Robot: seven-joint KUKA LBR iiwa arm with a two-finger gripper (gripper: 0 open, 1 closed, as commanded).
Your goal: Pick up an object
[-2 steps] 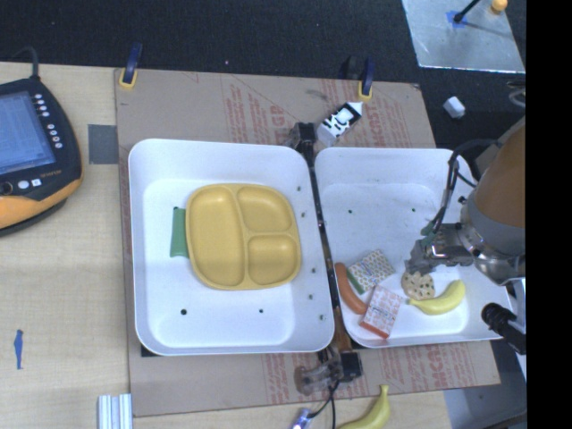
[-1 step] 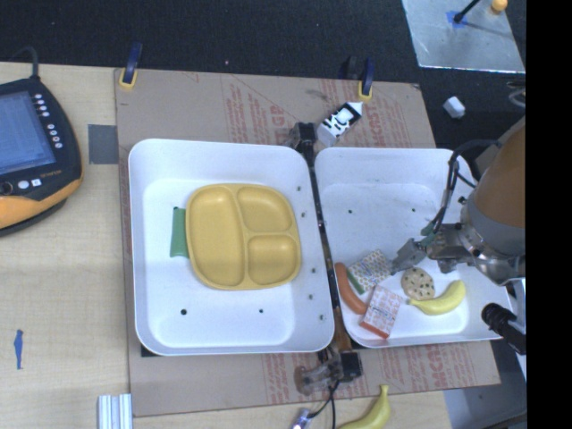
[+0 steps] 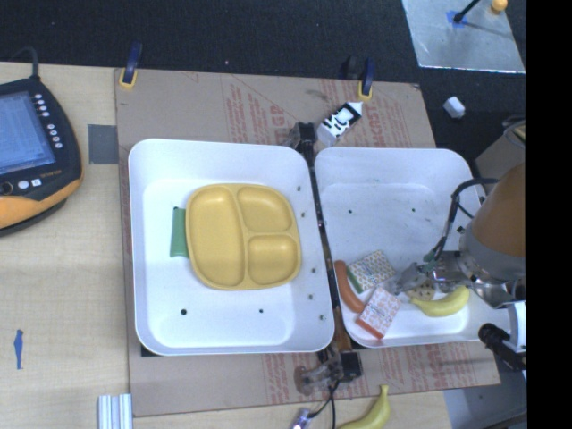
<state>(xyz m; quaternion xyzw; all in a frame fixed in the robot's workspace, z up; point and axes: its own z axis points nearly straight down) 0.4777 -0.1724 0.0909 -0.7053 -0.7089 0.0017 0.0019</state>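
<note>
In the right bin (image 3: 393, 172), several small objects lie along the front edge. An orange sausage-shaped toy (image 3: 348, 287) rests against the left wall. Beside it are a checkered packet (image 3: 370, 267) and a red-patterned packet (image 3: 380, 312). A yellow banana (image 3: 442, 304) lies at the front right. My gripper (image 3: 420, 280) hangs low over the bin, just left of and above the banana and right of the packets. The arm's grey wrist (image 3: 496, 226) comes in from the right. Nothing shows between its fingers.
The left bin (image 3: 161, 329) holds a yellow divided plate (image 3: 243, 235) with a green piece (image 3: 179, 231) poking out at its left. A second banana (image 3: 374, 409) lies on the cardboard in front of the bins. A teach pendant (image 3: 31, 150) sits at far left.
</note>
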